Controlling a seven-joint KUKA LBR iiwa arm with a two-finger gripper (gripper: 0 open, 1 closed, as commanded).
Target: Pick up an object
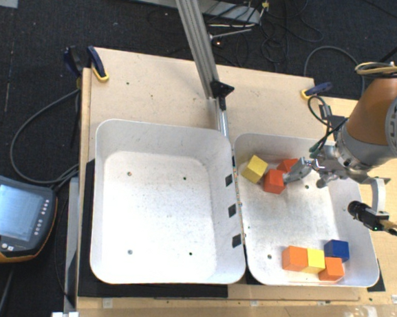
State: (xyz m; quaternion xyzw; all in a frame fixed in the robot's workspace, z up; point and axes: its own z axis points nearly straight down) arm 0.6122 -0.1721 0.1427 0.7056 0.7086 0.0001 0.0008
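My gripper (pixel 310 175) hangs over the back part of the right bin (pixel 318 213), open, with nothing between its fingers. Its left finger (pixel 297 172) is right beside a red block (pixel 287 165) that it partly hides. A second red-orange block (pixel 274 182) lies just left of that, touching a yellow block (pixel 256 169). At the bin's front right corner sit an orange block (pixel 295 258), a small yellow block (pixel 315 259), a blue block (pixel 337 249) and another orange block (pixel 332 269), packed close together.
The left bin (pixel 157 199) lies beside the right one, sharing a raised rim (pixel 235 199) with black tabs. A slanted metal pole (pixel 201 51) reaches down to the bins' back edge. Clamps (pixel 96 66) hold the board's corners. A teach pendant (pixel 10 217) rests off the bench at left.
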